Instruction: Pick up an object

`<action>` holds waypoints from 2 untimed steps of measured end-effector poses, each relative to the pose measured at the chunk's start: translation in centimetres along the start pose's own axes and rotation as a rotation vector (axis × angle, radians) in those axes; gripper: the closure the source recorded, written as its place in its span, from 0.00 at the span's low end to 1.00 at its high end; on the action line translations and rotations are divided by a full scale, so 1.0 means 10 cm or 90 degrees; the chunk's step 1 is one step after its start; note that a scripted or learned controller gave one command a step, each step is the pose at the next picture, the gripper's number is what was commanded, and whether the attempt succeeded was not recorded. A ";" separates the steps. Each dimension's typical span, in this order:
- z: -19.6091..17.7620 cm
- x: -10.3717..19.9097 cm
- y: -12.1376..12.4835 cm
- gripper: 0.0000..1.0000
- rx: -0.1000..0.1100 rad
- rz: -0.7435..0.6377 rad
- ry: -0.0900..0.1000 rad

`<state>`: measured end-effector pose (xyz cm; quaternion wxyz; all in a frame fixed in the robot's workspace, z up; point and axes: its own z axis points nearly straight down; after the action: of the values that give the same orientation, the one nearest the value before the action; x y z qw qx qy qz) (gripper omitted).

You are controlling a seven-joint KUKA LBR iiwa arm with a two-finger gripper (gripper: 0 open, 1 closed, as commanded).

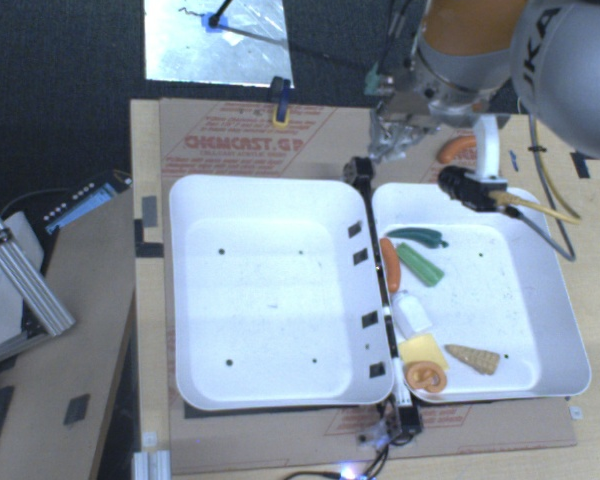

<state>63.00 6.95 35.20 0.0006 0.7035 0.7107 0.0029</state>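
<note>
Hovering over right bin (540,298) rear edge, gripper (392,140) state unclear; objs crowd left wall, right side open.

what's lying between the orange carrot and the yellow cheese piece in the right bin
In the camera view, a small white block lies between the carrot and the yellow cheese piece, along the right bin's left wall.

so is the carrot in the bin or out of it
In: the carrot lies inside the right bin, against its left wall beside the green vegetables.
</note>
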 end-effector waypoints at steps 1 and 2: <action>-0.47 0.81 -0.27 1.00 0.000 0.000 0.000; -0.71 1.27 0.32 1.00 -0.003 0.002 -0.001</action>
<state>66.05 19.70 42.35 0.0025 0.7045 0.7097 0.0040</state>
